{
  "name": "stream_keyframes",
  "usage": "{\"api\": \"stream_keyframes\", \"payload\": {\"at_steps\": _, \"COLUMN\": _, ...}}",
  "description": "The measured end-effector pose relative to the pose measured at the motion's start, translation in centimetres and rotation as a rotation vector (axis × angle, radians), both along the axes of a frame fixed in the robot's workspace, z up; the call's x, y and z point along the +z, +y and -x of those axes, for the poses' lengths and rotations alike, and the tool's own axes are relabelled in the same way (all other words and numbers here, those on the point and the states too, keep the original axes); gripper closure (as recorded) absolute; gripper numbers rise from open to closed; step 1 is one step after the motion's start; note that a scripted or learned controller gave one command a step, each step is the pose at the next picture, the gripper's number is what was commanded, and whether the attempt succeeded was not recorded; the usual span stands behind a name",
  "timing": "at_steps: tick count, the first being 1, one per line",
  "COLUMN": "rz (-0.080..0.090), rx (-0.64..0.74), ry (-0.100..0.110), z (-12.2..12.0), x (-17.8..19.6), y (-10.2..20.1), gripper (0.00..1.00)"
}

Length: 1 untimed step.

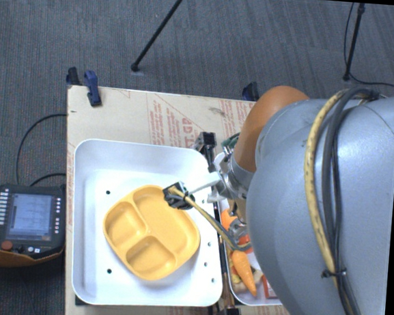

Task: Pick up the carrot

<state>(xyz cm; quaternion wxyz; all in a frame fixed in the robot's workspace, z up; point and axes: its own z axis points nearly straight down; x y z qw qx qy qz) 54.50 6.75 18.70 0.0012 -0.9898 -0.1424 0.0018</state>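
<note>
Gripper [226, 197] hangs low over the seam where the two white bins meet, at the near edge of the right bin [253, 301]. Wrist and arm housing cover most of it from above; whether it is spread or closed up I cannot tell, and nothing can be seen caught in it.

Carrot [240, 263]: lies in the right bin, near the gripper and further toward the front of the bench, apart from it. Orange body lengthwise, one end toward the gripper, the other toward the bin's front rim. A small orange piece [226, 219] sits just beside the gripper, between it and the carrot; I cannot tell what it is. A red item [266, 288] lies just past the carrot, partly under my arm.

Left bin [76, 211], on the gripper's far side from my arm: one yellow divided plate [150, 233], flat, three compartments up, its nearest corner close to the gripper.

Bench [153, 115]: bare board behind the bins, blue clamp [92, 88] at its far back corner.
</note>
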Motion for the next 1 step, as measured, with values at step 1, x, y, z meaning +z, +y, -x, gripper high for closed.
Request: {"api": "stream_keyframes", "payload": {"at_steps": 1, "rz": 0.000, "rx": -0.037, "ry": 0.002, "z": 7.03, "x": -0.01, "y": -1.08, "gripper": 0.00}}
